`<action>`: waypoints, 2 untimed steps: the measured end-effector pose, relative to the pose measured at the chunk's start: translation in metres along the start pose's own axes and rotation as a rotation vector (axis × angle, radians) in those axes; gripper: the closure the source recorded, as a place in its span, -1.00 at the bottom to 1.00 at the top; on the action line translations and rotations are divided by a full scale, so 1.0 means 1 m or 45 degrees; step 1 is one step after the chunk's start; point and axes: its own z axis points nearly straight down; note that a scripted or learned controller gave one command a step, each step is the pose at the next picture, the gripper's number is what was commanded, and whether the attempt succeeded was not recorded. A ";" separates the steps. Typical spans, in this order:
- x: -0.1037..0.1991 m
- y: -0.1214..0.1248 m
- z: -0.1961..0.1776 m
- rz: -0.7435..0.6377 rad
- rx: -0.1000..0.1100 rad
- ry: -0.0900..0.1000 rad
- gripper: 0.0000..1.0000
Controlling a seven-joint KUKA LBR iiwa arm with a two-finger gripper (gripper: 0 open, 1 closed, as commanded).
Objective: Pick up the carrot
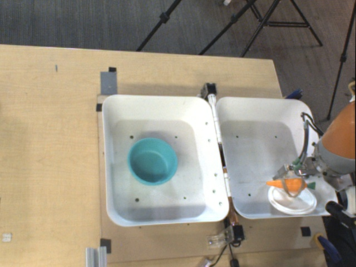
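On the pale wooden bench (50,149), the right bin (256,121) holds the carrot (289,184), where the gripper (296,174) sits low over it, grip unclear, lift apparently pending.

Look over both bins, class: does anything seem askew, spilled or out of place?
Nothing stands out. The teal bowl sits upright in the left bin; the carrot lies across the white plate in the right bin, under the hand.

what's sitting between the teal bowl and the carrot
In the camera view, between the teal bowl and the carrot lie bare white bin floor and the two bins' adjoining rims.
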 end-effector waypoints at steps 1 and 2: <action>0.082 0.010 -0.001 0.243 -0.004 0.005 -1.00; 0.053 0.002 -0.010 0.015 0.014 0.008 -1.00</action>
